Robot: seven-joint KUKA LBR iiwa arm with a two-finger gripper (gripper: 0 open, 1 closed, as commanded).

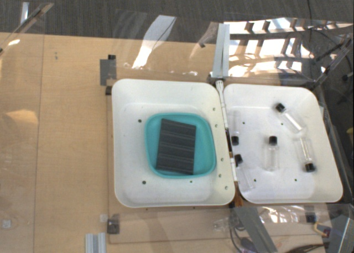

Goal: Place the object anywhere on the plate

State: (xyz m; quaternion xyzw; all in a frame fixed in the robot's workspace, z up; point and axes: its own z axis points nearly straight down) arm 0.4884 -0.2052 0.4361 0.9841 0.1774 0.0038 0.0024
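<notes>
Dark ridged block (176, 146) lies flat at centre of teal plate (208, 146) in left bin (127, 136); three clear vials scattered across right bin (326, 180).

Two white bins sit side by side on a wooden bench (55, 152). The right bin (326, 188) holds three clear vials with black caps: one (287, 116) tilted at 1 o'clock, one (271, 151) upright near the centre, one (305, 153) at 3 o'clock. The left bin (127, 185) lies just beside it.
</notes>
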